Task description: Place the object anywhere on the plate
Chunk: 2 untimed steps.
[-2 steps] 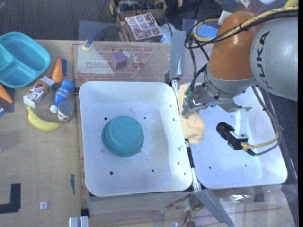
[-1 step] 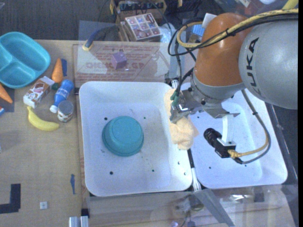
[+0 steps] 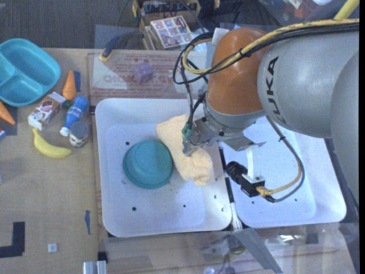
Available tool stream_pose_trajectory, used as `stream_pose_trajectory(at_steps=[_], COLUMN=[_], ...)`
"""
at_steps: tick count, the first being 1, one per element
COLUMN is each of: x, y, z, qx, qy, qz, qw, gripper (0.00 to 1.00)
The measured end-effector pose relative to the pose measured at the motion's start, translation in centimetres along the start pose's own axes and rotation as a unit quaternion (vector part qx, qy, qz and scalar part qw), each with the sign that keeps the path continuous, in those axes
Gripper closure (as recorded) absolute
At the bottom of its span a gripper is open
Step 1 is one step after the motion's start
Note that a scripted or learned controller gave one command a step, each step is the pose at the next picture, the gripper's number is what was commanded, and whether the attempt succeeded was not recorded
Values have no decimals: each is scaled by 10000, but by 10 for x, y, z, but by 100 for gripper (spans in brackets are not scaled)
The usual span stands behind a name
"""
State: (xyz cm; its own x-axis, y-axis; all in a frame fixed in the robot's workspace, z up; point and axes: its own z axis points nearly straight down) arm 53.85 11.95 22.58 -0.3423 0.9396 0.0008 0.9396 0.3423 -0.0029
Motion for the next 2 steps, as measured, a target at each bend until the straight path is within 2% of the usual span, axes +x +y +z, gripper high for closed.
stream_pose_trajectory(at_steps=[1,2], x=[32,32], y=[53,54], z=[14,13], qx=[-23,-30], qy=[-9,-8], qz=[-187,-186], qw=[9998,9998], gripper=[100,0])
